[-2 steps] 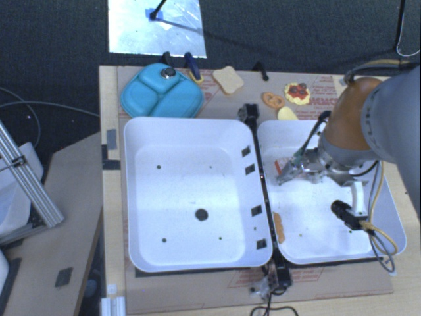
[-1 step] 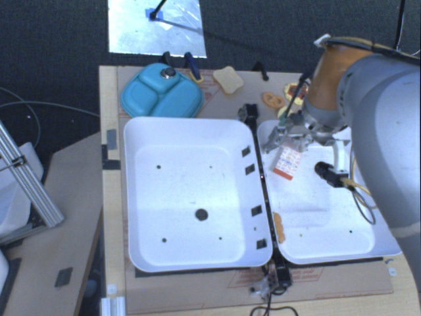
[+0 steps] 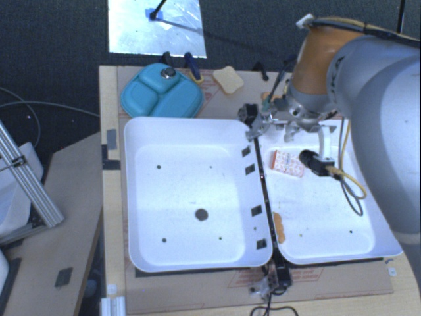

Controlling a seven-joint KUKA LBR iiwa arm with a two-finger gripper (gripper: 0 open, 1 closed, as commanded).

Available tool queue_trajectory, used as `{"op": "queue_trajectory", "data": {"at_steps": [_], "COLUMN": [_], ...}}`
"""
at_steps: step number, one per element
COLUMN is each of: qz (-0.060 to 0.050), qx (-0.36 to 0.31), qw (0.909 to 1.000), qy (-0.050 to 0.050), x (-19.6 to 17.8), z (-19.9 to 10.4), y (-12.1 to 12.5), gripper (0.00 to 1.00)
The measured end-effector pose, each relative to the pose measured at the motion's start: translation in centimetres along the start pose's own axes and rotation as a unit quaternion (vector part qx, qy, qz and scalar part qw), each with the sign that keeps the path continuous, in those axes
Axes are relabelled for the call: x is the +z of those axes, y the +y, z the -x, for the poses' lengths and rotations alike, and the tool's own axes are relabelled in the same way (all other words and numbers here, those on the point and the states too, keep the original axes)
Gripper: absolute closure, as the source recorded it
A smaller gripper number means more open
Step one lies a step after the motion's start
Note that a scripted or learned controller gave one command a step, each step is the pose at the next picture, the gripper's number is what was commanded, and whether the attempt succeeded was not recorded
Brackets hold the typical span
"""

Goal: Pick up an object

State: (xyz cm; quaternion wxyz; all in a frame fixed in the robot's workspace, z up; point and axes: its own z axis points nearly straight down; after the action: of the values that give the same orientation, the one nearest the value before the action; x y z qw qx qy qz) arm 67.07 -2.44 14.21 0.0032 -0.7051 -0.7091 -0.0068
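The jaws (image 3: 294, 125) hung over the far end of the right bin (image 3: 329, 242); whether they were released or clenched could not be told. Nothing was seen between them, so the pick was judged not yet done. Just below the jaws, on the bin floor, lay a red-and-white packet (image 3: 287, 164), the likeliest target. Further toward the camera, an orange piece (image 3: 278, 227) rested against the bin's inner wall. Beyond the jaws, a yellow sponge (image 3: 228, 79) and a blue tray (image 3: 162, 92) sat on the tabletop (image 3: 112, 196).

Left bin (image 3: 184, 196) open, arm (image 3: 368, 91) overhanging right bin (image 3: 329, 229)
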Motion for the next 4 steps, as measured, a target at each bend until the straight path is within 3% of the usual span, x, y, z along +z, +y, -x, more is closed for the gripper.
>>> {"op": "queue_trajectory", "data": {"at_steps": [1, 2, 3, 4], "qz": [0.0, 0.001, 0.0, 0.001], "qx": [-0.009, -0.004, -0.002, -0.001], "qw": [0.9999, 1.0, 1.0, 1.0], "qy": [0.015, 0.001, -0.006, -0.006], "x": [-1.2, -1.1, -4.4, -11.1], "z": [-1.9, 0.2, -5.7, -8.7], "y": [0.2, -0.4, -2.1, -7.1], "gripper": [1.0, 1.0, 1.0, 1.0]}}
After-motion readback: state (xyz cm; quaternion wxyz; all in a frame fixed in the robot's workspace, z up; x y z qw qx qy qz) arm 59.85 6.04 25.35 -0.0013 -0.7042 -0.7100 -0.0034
